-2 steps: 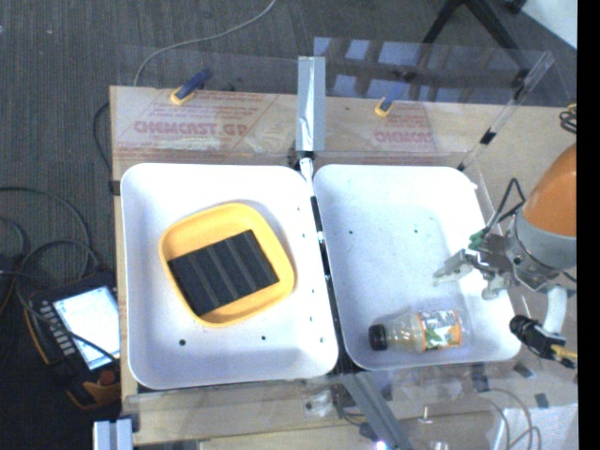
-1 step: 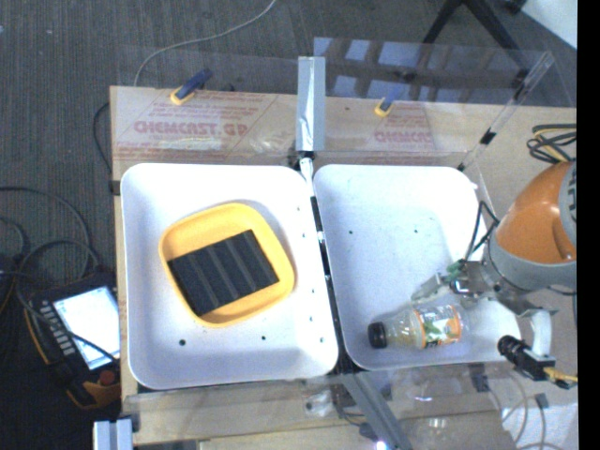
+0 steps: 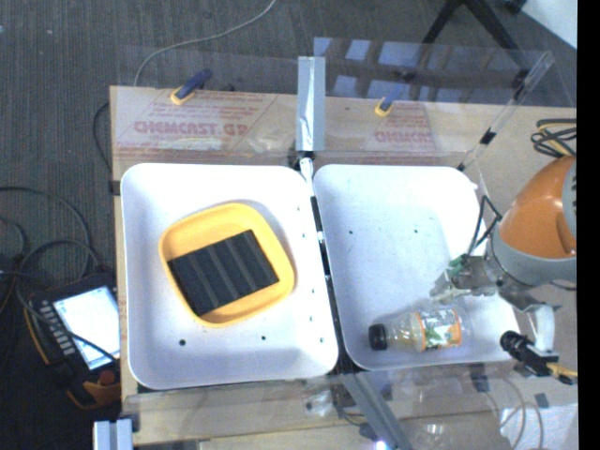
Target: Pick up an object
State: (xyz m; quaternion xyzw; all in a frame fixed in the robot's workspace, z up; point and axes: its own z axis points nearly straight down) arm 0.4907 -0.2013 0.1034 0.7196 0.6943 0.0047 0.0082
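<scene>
A small clear plastic bottle (image 3: 422, 331) with a black cap and a colourful label lies on its side near the front edge of the right bin (image 3: 394, 214), cap pointing left. My gripper (image 3: 459, 277) reaches in from the right and sits low over the right bin, just behind and to the right of the bottle. The view shows nothing held in it. A yellow dish-shaped object (image 3: 228, 262) with a black ridged top rests in the middle of the left bin (image 3: 150, 195).
The grey arm with its orange band (image 3: 539, 223) hangs over the right bin's right edge. A metal post (image 3: 310, 101) stands behind the seam between the bins. Cables and a handheld device (image 3: 70, 322) lie on the floor at left.
</scene>
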